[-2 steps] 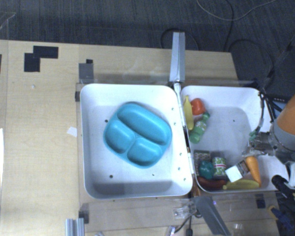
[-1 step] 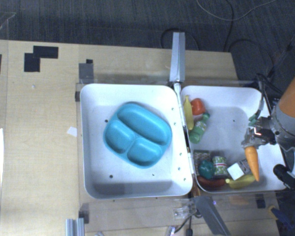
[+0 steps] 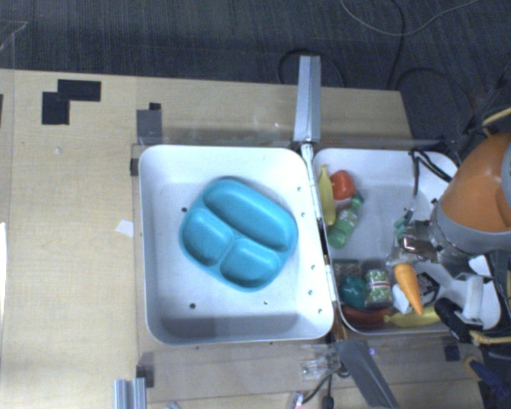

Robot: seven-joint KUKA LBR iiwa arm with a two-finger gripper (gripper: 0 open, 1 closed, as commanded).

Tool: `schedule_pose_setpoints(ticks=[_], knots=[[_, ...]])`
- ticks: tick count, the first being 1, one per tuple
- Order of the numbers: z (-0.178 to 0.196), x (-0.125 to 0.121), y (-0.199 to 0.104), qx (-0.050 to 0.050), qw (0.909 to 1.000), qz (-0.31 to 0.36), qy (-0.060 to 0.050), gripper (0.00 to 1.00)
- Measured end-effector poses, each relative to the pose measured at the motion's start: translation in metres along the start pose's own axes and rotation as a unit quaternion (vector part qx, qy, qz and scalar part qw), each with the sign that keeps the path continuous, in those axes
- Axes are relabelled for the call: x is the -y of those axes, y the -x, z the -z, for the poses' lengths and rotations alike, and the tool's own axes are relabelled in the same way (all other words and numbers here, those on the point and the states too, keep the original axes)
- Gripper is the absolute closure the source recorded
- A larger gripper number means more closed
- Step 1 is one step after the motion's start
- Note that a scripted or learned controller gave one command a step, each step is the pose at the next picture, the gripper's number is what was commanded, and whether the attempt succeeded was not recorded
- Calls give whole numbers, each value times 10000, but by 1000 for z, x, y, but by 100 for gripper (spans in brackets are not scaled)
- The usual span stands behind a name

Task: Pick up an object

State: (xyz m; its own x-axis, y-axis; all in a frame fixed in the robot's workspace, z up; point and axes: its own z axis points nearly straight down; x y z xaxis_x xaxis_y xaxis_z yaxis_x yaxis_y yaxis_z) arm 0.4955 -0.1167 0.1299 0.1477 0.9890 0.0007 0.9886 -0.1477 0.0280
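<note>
A: Start at the near edge of the right bin point(image 3: 370, 164). What lies there?

B: Against its near wall sits a cluster of small toy foods. A smooth orange carrot point(image 3: 408, 286), cone-shaped with a pale stub, lies tilted on top. Beside it, toward the divider, is a little box with a green and white printed label point(image 3: 376, 285), then a rounded teal piece point(image 3: 353, 290), glossy like plastic. A dark red curved piece point(image 3: 364, 316) and a yellow curved one point(image 3: 413, 318) hug the near wall beneath them.

A: And the gripper?

B: The gripper point(image 3: 411, 245) hangs just over the carrot's blunt end, a small metallic block below the grey wrist and the big orange band point(image 3: 485, 186). I cannot tell how its jaws stand, and nothing is seen held in it.

A: Farther back in that bin?

B: A translucent green bottle point(image 3: 344, 225) lies slanted near the divider. Beyond it is a red, rounded piece point(image 3: 343, 183), touching a long yellow shape point(image 3: 325, 196) pressed along the divider wall.

A: And across the divider?

B: The left bin point(image 3: 166, 177), matte white with rounded corners, holds a blue sectioned plate point(image 3: 238, 233), smooth, oval, with three shallow compartments, lying tilted near its middle.
</note>
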Motion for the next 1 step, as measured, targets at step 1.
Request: schedule_pose_setpoints(ticks=[1], knots=[[85, -3, -25, 5, 9998, -153, -112, 100]])
